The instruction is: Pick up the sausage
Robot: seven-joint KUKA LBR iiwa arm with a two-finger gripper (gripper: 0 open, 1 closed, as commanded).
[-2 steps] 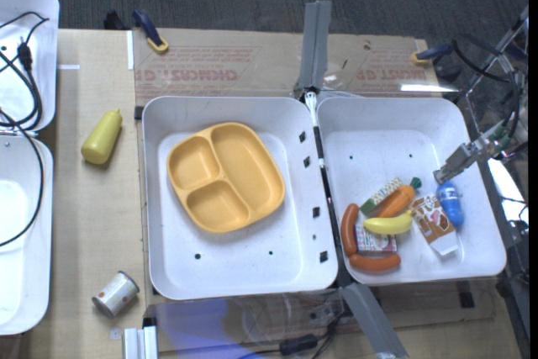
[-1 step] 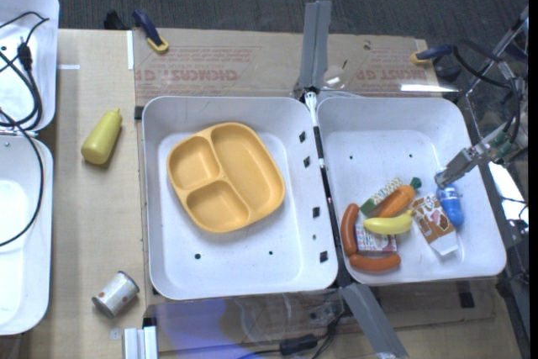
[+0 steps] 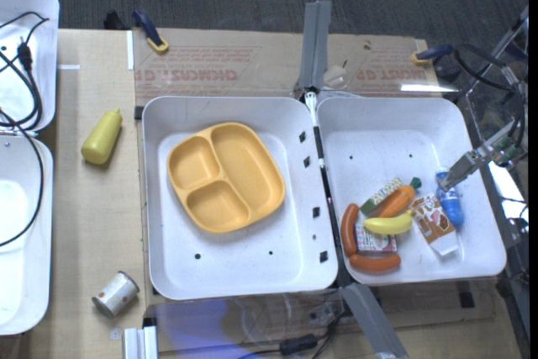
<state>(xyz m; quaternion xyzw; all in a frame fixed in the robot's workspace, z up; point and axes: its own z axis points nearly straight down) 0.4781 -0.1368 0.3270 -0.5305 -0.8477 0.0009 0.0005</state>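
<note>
Two reddish-brown sausages lie in the right bin (image 3: 395,124) near its front left corner. One sausage (image 3: 349,229) lies lengthwise along the bin's left side; the other sausage (image 3: 374,262) lies crosswise by the front wall. A yellow banana (image 3: 388,224), an orange carrot (image 3: 395,200) and a small printed packet (image 3: 376,241) crowd between them. My gripper (image 3: 450,175) reaches in from the right, low over the bin's right side, just above a blue bottle (image 3: 450,204). It is well to the right of both sausages and nothing shows in its grasp.
A brown and white carton (image 3: 437,224) lies beside the blue bottle. The left bin (image 3: 160,206) holds a yellow divided plate (image 3: 224,176). On the bench outside lie a yellow squeeze bottle (image 3: 102,137), a tin can (image 3: 115,293) and a blue clamp (image 3: 149,30).
</note>
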